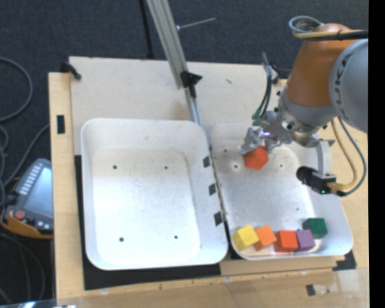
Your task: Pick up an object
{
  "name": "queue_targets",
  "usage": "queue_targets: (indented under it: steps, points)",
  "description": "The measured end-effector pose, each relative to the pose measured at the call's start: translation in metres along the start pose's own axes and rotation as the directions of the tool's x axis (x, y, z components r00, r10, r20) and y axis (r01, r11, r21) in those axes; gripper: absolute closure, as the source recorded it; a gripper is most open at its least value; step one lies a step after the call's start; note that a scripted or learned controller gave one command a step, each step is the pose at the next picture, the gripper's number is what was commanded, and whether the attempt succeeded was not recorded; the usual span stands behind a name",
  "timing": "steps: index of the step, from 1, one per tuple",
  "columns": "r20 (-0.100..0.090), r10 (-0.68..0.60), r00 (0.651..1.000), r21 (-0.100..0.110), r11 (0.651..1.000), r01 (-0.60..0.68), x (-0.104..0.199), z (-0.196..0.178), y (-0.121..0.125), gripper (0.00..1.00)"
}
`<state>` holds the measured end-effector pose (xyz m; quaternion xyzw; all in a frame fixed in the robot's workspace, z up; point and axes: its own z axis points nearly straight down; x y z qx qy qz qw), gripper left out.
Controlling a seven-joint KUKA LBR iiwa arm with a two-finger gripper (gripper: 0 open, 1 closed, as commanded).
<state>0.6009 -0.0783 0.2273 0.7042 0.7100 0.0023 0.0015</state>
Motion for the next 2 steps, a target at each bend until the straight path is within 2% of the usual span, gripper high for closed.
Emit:
queue_targets:
  steps: [1,2]
  points:
    - [0.001,0.003,1.0,0.004,1.0,-0.003,0.031,0.009,0.009,1.0]
    - [-0.002,-0.002,1.0,0.005,1.0,0.002,0.126,0.007,0.019,1.0]
